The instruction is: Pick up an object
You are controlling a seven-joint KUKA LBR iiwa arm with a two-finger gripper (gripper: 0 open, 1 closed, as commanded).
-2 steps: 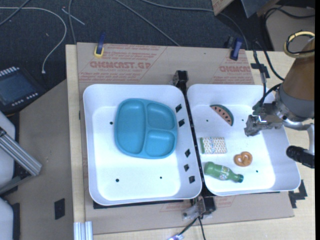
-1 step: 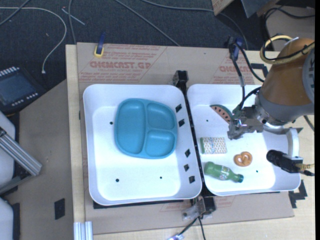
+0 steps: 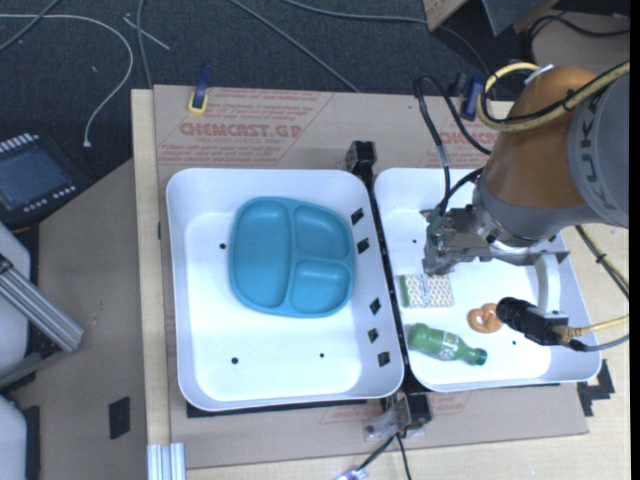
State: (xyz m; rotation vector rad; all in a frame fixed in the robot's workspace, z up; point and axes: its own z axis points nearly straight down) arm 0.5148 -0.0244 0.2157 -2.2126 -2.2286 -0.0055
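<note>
Risk, we judge: gripper [image 3: 438,261], state we cannot tell, could skid off the flat packet [image 3: 428,290] near the right bin's [image 3: 575,368] left wall.

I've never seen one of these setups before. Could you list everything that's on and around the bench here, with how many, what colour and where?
Bins: two, white, side by side on the bench, left bin and right bin.
Divided plate: one, blue, in the middle of the left bin.
Bottle: one, green, lying on its side near the front of the right bin.
Patterned packet: one, white with small green and red marks, flat in the right bin, just above the bottle.
Pretzel-shaped item: one, orange-brown, right bin, to the right of the packet.
Cardboard sheet: one, tan with red print, under both bins.
Cables: several, pale, on the dark floor behind the bench.
Arm: one, grey with orange band, reaching in over the right bin.
Tool: one, dark grey, just above the packet.
</note>
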